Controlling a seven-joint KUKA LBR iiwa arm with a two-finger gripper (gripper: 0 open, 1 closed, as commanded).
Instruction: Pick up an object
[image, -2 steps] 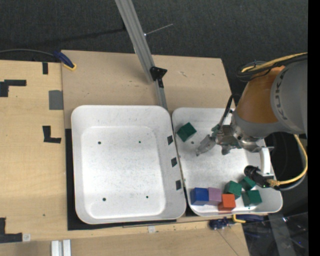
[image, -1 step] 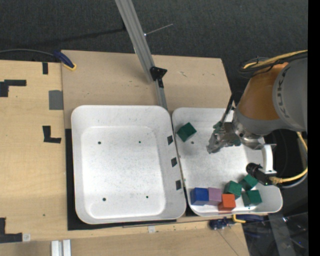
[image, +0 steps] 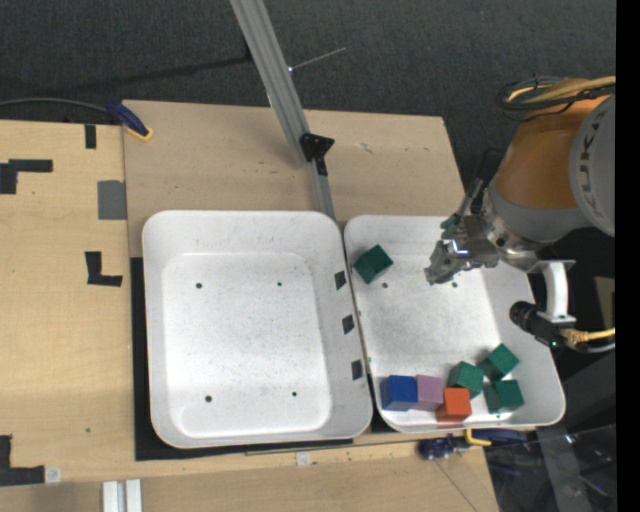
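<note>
Green block (image: 373, 263) lying loose in right bin (image: 420, 330), claw (image: 443, 268) nearby above bin floor, opening indiscernible

No text, label, brand or number can be read anywhere.

Two shallow white bins sit side by side, a left bin (image: 160, 300) and a right bin (image: 420, 330). Seven small blocks are visible: four green blocks (image: 373, 263) (image: 466, 377) (image: 501, 359) (image: 506, 394), one blue block (image: 400, 391), one lilac block (image: 429, 390) and one orange block (image: 456, 403)
</note>
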